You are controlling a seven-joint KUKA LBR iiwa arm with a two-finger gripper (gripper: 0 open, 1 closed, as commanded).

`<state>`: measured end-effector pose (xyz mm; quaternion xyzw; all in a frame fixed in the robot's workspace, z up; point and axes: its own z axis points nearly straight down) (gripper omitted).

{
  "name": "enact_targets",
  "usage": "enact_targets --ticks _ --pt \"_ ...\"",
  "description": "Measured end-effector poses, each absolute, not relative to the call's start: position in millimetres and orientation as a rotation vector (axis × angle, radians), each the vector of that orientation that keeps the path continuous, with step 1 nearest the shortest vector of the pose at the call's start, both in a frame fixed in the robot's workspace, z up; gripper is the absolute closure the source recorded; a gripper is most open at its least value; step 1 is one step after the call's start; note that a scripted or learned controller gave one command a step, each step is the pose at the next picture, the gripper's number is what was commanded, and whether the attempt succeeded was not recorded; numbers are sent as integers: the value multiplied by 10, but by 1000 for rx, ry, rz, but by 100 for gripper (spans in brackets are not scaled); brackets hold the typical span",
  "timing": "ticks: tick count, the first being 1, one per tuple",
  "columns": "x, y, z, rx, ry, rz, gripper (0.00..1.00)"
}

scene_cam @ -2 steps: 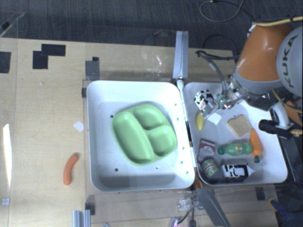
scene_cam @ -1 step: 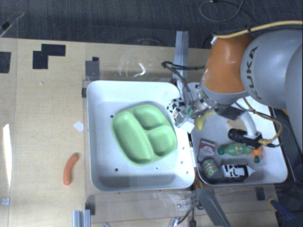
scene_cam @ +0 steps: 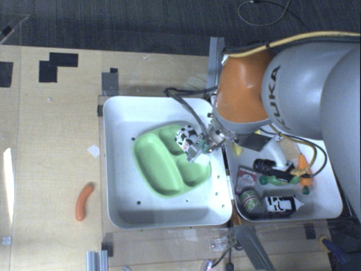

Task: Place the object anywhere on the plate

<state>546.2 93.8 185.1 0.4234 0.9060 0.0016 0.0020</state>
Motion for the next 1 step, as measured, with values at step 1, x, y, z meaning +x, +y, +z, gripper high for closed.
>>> enact_targets --ticks 1 --pt "5464 935 1853 1329 2842 6 0"
